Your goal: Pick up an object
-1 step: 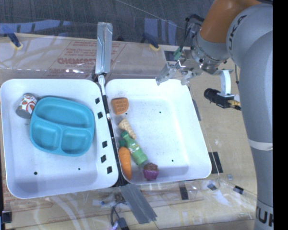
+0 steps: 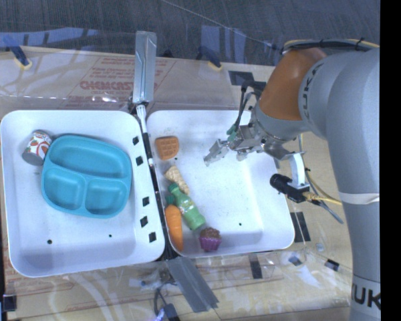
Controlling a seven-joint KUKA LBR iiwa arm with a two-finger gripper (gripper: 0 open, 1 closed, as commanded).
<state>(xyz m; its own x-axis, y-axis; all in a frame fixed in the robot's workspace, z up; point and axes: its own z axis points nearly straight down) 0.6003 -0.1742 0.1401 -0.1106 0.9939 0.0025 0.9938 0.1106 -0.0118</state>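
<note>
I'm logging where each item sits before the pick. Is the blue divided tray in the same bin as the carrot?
No, the blue divided tray lies in the left bin, while the carrot lies in the right bin.

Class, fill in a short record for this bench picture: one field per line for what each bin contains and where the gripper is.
left bin: blue divided tray, small round object at its corner
right bin: bread-like piece, green bottle, carrot, purple cupcake, all along its left wall
gripper: above right bin, nothing between its fingers
</note>
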